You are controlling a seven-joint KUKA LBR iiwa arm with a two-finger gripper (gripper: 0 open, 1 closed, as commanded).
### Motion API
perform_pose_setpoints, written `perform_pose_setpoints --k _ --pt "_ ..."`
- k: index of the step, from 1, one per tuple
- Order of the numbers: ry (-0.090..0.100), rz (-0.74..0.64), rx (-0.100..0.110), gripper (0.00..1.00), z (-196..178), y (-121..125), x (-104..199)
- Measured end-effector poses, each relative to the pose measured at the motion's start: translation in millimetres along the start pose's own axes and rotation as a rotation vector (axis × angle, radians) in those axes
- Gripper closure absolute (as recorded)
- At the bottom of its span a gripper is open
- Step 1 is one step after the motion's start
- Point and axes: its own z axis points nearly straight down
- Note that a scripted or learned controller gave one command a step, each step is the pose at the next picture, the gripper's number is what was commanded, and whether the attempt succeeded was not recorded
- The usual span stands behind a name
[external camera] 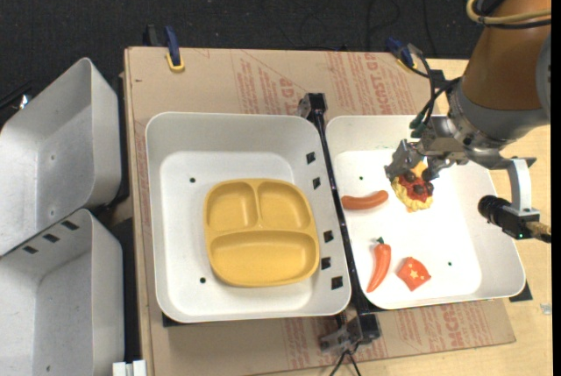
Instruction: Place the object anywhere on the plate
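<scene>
Gripper (pixel 415 170) hovering over yellow-and-red toy food piece (pixel 415 191) in right white bin (pixel 500 282); finger state unclear. Yellow three-compartment plate (pixel 260 231) sitting in left white bin (pixel 166 216).

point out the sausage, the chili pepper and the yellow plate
sausage (pixel 364 201), camera view, middle of its length
chili pepper (pixel 379 265), camera view, middle of the red body
yellow plate (pixel 260 258), camera view, floor of its large front compartment

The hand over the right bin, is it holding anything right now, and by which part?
It cannot be told. The hand sits directly over a yellow and red toy food piece in the right bin, hiding whether that piece is gripped.
</scene>
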Motion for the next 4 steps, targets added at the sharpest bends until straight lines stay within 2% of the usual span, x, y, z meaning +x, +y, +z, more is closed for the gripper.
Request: perform_pose_setpoints --k 2,3,4 --pt "0.0 0.002 0.002 1.0 29 -25 92" --pt "0.0 -0.001 0.002 1.0 42 -33 149" --pt "0.001 -0.002 0.002 1.0 40 -53 205"
